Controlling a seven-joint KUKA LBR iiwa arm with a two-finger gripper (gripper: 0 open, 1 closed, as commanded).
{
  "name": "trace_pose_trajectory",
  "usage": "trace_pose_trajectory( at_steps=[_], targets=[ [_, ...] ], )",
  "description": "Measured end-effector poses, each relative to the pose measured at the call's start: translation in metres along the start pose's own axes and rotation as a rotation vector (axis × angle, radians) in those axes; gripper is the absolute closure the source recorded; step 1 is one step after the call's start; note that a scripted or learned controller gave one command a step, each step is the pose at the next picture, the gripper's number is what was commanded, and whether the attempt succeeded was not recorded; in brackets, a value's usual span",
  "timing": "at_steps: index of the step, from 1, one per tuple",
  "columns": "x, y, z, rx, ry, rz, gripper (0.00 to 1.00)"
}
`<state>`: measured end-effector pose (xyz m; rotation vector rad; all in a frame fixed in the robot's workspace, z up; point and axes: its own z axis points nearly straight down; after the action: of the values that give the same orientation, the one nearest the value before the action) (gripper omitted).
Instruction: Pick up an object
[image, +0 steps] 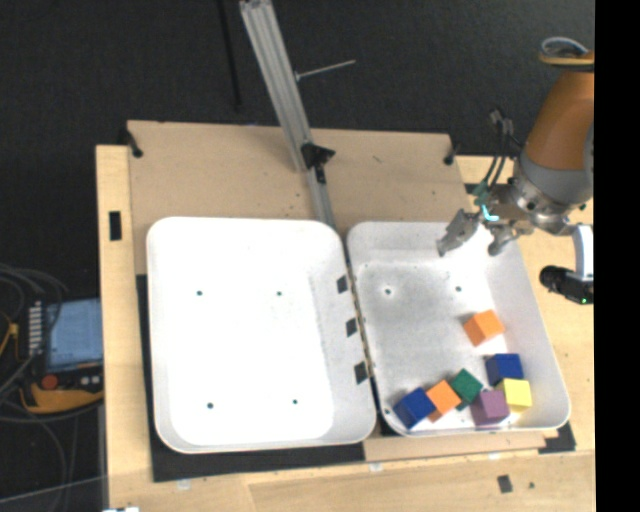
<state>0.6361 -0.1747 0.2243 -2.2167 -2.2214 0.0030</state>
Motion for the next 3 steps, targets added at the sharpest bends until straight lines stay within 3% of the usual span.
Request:
trace_pose_trajectory(
  at_steps=[1,3],
  targets=[
    [-0.001,0.001,-0.003,-0.004,-0.003,-0.002,0.00],
    [-0.005,0.011,0.115,-0.004,-0.004,-0.002,0.00]
  ],
)
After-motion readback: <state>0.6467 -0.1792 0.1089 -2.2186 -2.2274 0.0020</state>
